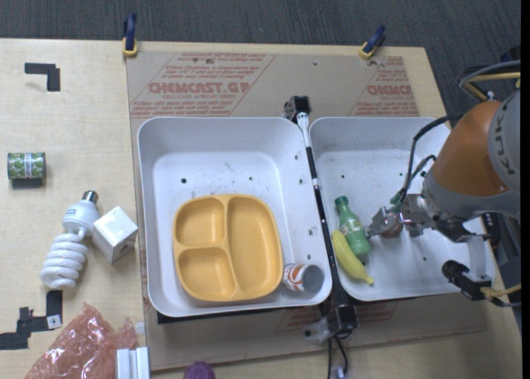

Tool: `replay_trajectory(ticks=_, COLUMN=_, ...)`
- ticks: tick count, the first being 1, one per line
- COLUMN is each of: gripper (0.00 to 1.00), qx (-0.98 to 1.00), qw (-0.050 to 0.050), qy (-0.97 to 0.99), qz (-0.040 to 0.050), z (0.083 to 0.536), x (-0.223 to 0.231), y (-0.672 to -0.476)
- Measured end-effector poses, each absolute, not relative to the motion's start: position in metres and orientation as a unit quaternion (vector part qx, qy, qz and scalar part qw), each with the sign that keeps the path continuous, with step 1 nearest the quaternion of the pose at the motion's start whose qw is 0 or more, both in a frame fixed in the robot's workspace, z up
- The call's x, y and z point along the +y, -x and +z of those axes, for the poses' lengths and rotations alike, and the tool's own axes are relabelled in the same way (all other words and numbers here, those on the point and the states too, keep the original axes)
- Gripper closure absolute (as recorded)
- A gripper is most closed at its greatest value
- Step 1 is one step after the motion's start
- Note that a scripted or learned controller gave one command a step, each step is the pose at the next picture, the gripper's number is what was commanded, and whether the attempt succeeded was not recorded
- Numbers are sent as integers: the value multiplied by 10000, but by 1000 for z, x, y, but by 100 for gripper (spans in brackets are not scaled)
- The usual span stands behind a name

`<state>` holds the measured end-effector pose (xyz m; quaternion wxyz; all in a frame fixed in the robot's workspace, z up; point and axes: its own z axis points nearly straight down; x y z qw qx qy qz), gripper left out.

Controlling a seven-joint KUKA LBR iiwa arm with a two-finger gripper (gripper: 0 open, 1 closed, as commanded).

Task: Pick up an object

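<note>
Green bottle (351, 225): seen lying in the right bin (377, 141), at its left side, cap toward the top of the frame; it is met at its right side by the tip of the claw.
Banana (350, 257): laid just below and left of the green bottle, touching it, slanted toward the lower right of the frame.
Claw (383, 223): placed at the middle right of the frame, low inside the right bin, its metal tip pointed left at the bottle; whether it is released or clenched cannot be told, and nothing is clearly seen between its parts.
Arm (476, 154): grey with an orange band, brought in from the right edge of the frame, cables looped around it.
Left bin (215, 141): set beside the right bin, the two rims touching at the centre of the frame.
Yellow tray (226, 247): a three-compartment tray laid in the lower half of the left bin.
Small can (301, 277): laid on its side in the lower right corner of the left bin, just beside the tray.
Counter (66, 121): a light bulb (69, 241), a white cube (115, 233) and a small green can (26, 166) are seen at the left of the frame, well apart from the bins.
Red mesh bag (79, 344): seen at the lower left corner of the frame.
</note>
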<state>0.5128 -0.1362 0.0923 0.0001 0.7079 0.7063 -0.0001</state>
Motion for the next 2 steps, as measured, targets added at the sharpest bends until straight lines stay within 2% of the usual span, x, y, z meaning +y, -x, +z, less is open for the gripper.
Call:
replay_trajectory(ticks=1, gripper=100, qx=7061, qw=15, qy=-7081, qz=5, z=102, x=-137, y=-514)
replay_trajectory(ticks=2, gripper=0, qx=7059, qw=16, qy=-7083, qz=5, z=102, x=-137, y=-514)
